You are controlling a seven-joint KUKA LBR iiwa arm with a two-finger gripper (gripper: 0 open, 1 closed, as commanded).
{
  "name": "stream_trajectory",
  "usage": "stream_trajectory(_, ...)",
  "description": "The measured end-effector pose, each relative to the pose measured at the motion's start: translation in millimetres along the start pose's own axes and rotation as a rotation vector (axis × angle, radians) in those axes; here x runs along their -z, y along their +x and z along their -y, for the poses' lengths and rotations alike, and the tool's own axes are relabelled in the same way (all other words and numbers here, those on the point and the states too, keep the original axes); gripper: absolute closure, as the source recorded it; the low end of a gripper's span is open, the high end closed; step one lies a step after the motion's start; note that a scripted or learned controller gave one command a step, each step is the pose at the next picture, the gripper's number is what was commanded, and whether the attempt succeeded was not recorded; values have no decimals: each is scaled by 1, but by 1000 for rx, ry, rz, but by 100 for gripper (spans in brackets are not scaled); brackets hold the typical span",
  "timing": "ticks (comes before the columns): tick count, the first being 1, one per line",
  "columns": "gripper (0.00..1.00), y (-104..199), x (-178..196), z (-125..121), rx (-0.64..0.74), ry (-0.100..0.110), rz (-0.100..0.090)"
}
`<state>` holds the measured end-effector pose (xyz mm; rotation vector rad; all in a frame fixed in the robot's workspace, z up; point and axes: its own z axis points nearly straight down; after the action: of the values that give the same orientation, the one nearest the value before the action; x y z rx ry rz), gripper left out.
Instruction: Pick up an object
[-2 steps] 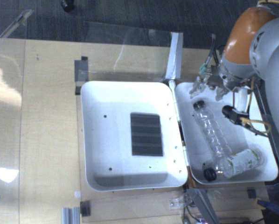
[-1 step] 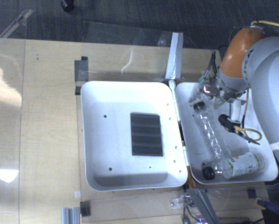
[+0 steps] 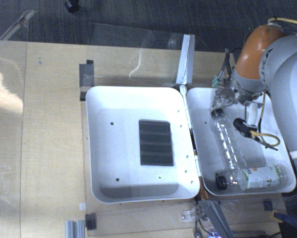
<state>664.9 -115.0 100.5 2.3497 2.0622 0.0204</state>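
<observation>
1. You see the grey arm [image 3: 282, 73], orange band above its wrist, reaching over the right bin [image 3: 205, 148] from the far right corner.
2. Its gripper [image 3: 223, 100] hangs low near the bin's far edge; you cannot tell how it stands.
3. A clear plastic bottle [image 3: 250, 177] with a black cap lies on its side along the bin's near edge.
4. A second clear bottle [image 3: 227, 140] lies lengthwise in the middle of the same bin.
5. The left bin [image 3: 104, 133] holds a dark ribbed pad [image 3: 156, 143] at its centre.
</observation>
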Motion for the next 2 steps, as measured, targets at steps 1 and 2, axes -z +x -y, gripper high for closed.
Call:
stream_trajectory(1, 0, 0, 0, 0, 1, 0, 0)
stream_trajectory(2, 0, -13, -12, 29, 68, 13, -1)
